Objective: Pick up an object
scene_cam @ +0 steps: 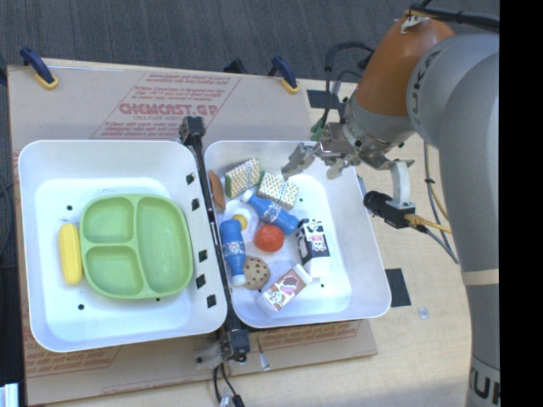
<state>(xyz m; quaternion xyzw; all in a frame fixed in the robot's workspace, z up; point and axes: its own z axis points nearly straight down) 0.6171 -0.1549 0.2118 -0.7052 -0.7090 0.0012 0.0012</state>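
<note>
The gripper (312,157) hovers above the right bin (365,227), jaws spread wide and empty. The toys lie crowded below; descending, a finger could strike the checkered box (277,190) and scatter neighbours.

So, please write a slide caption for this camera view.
Two-finger gripper above right white bin of toys; green divided plate in left white bin.

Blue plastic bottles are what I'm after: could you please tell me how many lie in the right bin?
2. One blue plastic bottle lies along the right white bin's left wall; the other lies tilted at the pile's centre, above the red ball. More may be hidden underneath.
</note>
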